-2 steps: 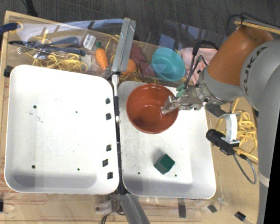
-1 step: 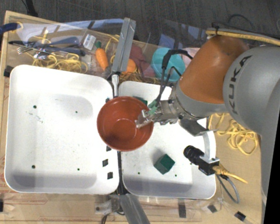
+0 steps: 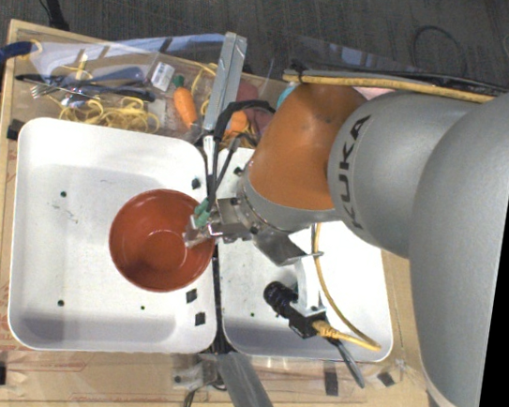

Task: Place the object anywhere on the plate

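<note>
And here is the grey arm [image 3: 412,164] sweeping in from the right, its orange band [image 3: 301,148] hanging over the divide between the 2 white bins. The hand [image 3: 201,228] sits low at the right rim of the red-brown plate [image 3: 156,242], right on the edge where the left bin [image 3: 63,217] meets the right bin [image 3: 355,289]. The plate lies flat in the left bin, toward its right side. Something small and green shows at the hand, but whether it is an object or part of the tool, I cannot tell. Nor can I tell whether the hand is apart or together. A yellow cable [image 3: 337,319] trails across the right bin. Clutter [image 3: 110,91] sits on the worktop behind the left bin.
</note>
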### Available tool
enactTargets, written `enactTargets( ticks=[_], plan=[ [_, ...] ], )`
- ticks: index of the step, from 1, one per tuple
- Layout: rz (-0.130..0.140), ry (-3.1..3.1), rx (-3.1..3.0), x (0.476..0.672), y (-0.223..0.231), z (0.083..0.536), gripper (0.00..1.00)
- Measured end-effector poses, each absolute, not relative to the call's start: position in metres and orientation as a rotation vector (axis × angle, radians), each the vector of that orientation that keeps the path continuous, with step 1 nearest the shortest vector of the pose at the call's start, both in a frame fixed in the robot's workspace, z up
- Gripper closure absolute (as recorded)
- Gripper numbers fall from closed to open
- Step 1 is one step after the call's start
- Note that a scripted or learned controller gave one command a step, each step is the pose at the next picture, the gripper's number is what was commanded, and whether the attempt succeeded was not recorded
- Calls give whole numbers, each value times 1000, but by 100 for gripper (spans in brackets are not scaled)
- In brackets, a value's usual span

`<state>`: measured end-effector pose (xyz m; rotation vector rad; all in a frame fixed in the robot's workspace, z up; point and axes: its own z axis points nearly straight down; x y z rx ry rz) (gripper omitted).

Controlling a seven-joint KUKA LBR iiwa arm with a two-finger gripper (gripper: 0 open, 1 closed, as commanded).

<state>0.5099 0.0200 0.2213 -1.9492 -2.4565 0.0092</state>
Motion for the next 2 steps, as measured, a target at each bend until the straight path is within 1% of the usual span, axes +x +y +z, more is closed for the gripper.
enactTargets(
  ticks=[1, 2],
  plan=[
    [12, -2416, -1998, 565, -15, 193, 100],
    [10, -2495, -1900, 625, 63, 224, 100]
  ],
)
